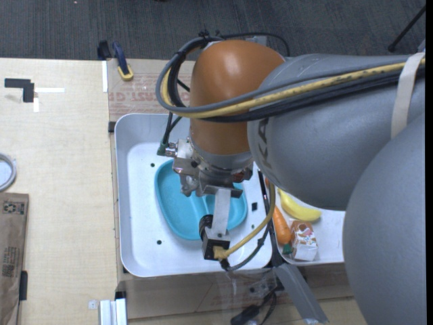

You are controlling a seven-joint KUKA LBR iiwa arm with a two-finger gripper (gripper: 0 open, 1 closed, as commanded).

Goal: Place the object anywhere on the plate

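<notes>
The blue plate (169,205) lies in the left bin (126,181), towards that bin's 3 o'clock side, with white bin floor showing around its 9 and 7 o'clock edges. Its long side runs roughly from 12 to 6 o'clock. The gripper (203,185) hangs directly over the plate's 3 o'clock half, so the plate's visible blue surface spreads out from the tool towards 9 and 7 o'clock. The wrist's metal housing and the orange band above it cover the tool from the camera. How far open it is, and whether it has hold of anything, cannot be told. Whether it touches the plate or stands clear above it cannot be judged either.

The loose items that show lie in the right bin (333,239), at 3 to 4 o'clock from the gripper and apart from the plate. A yellow banana (299,210) sits nearest the arm. An orange carrot (281,226) lies just beside it at its 7 o'clock. A small white and red carton (306,242) sits at the carrot's 4 o'clock, close against it.

Both bins rest on the pale wooden bench (54,141). Out at the bench's 9 o'clock edge lie a roll of tape (4,172) and, at 6 o'clock from it, a brown paper bag (12,242).
</notes>
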